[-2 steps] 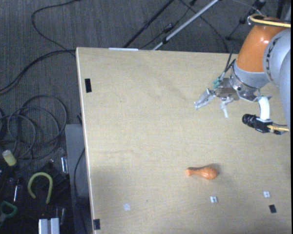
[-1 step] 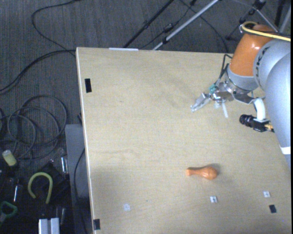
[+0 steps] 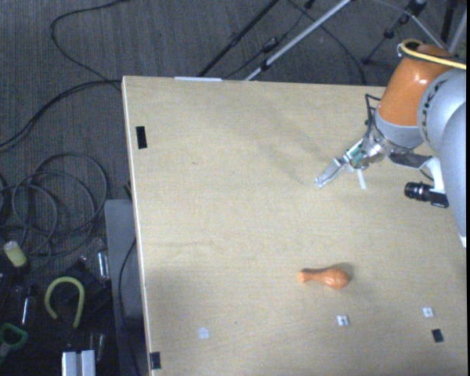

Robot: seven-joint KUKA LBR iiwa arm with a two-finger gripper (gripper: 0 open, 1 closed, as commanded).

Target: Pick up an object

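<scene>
Cables [image 3: 43,202] are coiling over the dark floor at the far left, around nine o'clock, with a green hooked tool [image 3: 65,296] lying below them toward seven o'clock. The tan counter [image 3: 235,210] is filling the middle and right, its left edge carrying a small black marker [image 3: 141,137] near ten o'clock and another black marker [image 3: 155,359] at the lower corner. Light stand legs [image 3: 313,18] are slanting across the carpet beyond the counter's far edge, at about one o'clock.

An orange, pear-shaped object [image 3: 327,276] is lying on its side on the open counter at roughly five o'clock from centre, its narrow end pointing left. Nothing is crowding it; small white tags [image 3: 342,319] are sitting a little below it, apart from it.

Up at two o'clock the claw [image 3: 338,170] is hanging over bare counter, well apart from the orange object, its thin fingers pointing down and left. They are lying close together with nothing between them, so the claw looks narrow. Behind it the arm [image 3: 431,92], with its orange band, is reaching in from the right at three o'clock.
</scene>
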